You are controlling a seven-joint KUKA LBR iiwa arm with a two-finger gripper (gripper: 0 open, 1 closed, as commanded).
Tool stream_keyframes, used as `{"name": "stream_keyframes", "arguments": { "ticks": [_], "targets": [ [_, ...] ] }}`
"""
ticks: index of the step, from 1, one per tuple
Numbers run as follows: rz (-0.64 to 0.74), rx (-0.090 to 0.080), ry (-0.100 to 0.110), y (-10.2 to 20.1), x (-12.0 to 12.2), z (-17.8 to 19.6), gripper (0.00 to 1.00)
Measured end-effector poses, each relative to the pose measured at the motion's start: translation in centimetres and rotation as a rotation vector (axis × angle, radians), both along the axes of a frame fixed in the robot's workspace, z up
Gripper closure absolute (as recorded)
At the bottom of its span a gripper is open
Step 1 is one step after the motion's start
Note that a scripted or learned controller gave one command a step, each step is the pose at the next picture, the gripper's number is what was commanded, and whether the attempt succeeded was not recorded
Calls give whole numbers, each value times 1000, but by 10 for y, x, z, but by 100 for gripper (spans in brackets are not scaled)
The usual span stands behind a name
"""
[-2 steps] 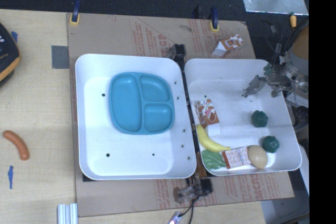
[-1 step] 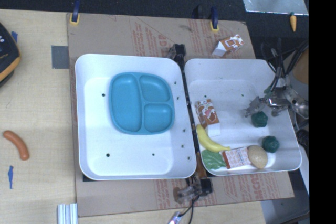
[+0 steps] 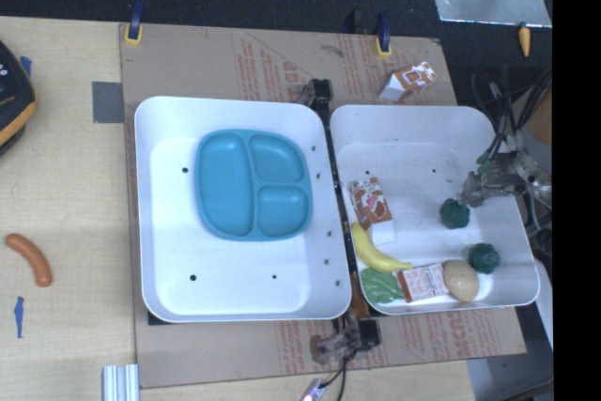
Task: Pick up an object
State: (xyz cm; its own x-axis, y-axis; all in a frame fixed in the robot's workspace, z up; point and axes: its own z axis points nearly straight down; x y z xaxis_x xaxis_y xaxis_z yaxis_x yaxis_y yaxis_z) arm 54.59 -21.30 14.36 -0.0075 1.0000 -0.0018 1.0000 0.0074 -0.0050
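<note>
Grey metal marks the pincer [image 3: 477,192], which hangs low over the right side of the right shallow white bin [image 3: 413,122], reaching in from the right edge of the view. Its tip sits just beside a dark green rounded object [image 3: 454,214], a little above and to the right of it; whether they touch is unclear. How far the pincer is open cannot be told from this slanted view, and nothing is seen clamped in it.

A second dark green rounded object [image 3: 485,257] lies lower in the same bin, near the right wall. Beside it, at the bin's front edge, rests a beige oval potato-like object [image 3: 460,280], touching a red-and-white flat packet [image 3: 423,283]. A light green flat piece [image 3: 378,286] lies under the end of a yellow banana [image 3: 372,250], which curves along the bin's left wall. Above the banana sits a small brown-and-white printed carton [image 3: 370,201].

Left of this, the left shallow white bin [image 3: 164,202] holds a blue plastic divided plate [image 3: 252,184] with three compartments.

On the desk [image 3: 66,202], well apart from both bins, lies an orange-red sausage [image 3: 29,259] at the far left, and a small brown-and-white carton [image 3: 408,81] sits just behind the right bin.
</note>
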Motion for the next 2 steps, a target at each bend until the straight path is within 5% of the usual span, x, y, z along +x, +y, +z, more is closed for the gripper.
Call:
{"name": "stream_keyframes", "arguments": {
  "ticks": [1,2],
  "targets": [
    [1,0,0,0,0,0,0],
    [-2,2,-1,2,2,-52,0]
  ]
}}
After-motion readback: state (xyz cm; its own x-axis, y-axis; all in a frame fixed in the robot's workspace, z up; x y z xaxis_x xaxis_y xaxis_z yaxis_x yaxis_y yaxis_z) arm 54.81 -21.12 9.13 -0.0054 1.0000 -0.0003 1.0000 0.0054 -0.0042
